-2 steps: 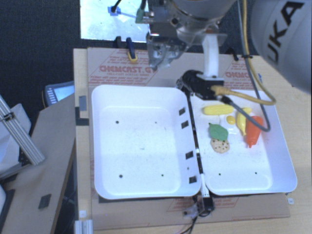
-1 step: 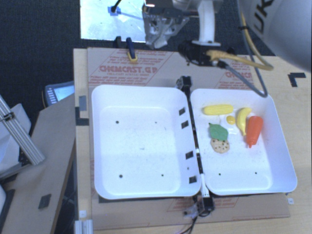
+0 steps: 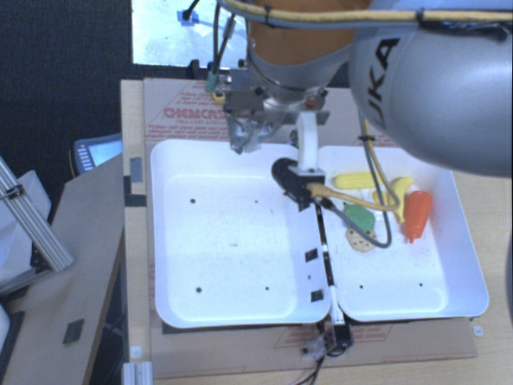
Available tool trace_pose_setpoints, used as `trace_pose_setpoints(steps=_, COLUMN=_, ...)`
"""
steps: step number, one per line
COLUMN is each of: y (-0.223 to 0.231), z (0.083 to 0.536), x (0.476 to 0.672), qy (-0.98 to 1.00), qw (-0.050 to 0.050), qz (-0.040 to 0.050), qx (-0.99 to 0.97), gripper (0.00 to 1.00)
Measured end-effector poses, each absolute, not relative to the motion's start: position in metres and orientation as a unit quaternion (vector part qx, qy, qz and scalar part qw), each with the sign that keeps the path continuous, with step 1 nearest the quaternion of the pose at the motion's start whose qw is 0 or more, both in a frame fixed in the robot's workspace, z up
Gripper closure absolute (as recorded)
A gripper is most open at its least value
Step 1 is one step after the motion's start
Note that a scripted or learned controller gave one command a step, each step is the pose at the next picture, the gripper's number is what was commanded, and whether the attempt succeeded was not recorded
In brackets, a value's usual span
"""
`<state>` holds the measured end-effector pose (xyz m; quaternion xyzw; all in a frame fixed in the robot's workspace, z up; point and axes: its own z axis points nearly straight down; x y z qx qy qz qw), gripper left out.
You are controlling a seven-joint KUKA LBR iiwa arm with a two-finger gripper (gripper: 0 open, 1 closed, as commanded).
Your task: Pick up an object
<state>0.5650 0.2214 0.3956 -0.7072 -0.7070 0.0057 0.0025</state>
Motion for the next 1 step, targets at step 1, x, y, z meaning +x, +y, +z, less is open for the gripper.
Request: trace_pose_setpoints(steps=1, y=0.1104, z=0.3883, x=0.5984, qy=-0.704, qw=-0.001, qz=0.0003, qx=-0.710, gripper=1.00)
